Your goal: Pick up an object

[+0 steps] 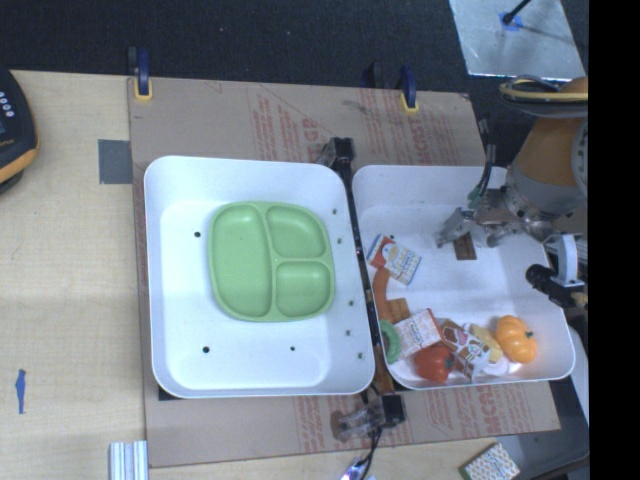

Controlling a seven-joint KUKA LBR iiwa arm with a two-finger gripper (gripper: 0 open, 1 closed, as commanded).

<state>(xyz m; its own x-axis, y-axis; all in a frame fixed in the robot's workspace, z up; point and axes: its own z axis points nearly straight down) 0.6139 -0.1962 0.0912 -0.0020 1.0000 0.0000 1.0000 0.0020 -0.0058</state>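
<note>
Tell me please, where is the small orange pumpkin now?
The pumpkin lies in the right bin, in its near right corner. Just left of it sit a heap of packets and a red tomato.

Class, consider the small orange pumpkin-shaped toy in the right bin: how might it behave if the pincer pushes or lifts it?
The small orange pumpkin-shaped toy looks rounded, so it would probably roll when nudged. Its smooth curved sides may slip from a narrow grasp. It seems small and likely light.

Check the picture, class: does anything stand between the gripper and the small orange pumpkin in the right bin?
Nothing visible does. The gripper hovers over bare bin floor, and the pumpkin lies nearer the front right corner, with open white floor between them.
</note>
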